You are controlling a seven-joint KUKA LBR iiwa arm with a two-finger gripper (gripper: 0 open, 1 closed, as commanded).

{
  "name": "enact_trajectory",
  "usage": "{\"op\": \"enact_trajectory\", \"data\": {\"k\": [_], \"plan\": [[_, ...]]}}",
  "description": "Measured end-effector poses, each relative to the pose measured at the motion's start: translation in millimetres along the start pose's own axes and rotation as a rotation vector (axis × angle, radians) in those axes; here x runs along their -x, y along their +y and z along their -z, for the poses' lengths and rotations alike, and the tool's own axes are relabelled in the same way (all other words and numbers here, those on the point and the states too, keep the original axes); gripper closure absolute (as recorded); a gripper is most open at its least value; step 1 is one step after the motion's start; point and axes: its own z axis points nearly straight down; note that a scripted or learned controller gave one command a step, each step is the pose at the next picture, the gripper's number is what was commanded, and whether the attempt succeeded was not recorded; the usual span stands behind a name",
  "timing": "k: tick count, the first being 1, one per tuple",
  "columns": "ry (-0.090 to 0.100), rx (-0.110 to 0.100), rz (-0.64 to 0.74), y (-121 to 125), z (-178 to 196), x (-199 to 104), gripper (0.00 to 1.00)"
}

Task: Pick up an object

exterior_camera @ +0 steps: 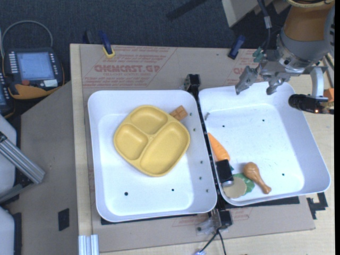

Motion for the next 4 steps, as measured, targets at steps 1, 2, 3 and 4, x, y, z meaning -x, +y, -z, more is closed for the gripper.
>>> {"op": "enact_trajectory", "data": {"k": [1, 2, 3, 4], "plan": [[-0.001, 0.012, 0.002, 2, 7, 0, 0.00], [0.000, 0.005, 0.002, 1, -56, -6, 0.00], [-0.001, 0.008, 0.001, 7, -110, 1, 0.00], [-0.002, 0.013, 0.003, 9, -172, 1, 0.00]]}}
